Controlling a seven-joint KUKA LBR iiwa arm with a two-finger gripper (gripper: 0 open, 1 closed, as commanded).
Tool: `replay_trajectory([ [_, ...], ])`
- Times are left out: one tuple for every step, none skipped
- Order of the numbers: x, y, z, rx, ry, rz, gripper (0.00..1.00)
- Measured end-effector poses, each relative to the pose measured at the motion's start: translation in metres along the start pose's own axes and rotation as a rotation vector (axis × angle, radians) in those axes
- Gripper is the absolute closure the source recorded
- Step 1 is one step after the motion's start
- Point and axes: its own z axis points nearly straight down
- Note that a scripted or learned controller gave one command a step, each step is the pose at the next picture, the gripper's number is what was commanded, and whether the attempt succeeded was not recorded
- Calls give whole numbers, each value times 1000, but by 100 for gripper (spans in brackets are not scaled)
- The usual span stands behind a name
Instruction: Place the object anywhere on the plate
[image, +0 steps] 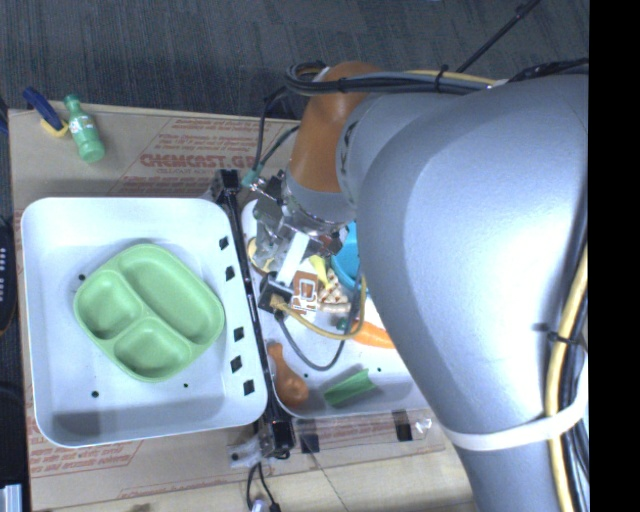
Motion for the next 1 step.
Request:
replay_trajectory([
  [0,1,-2,-2,2,0,0],
])
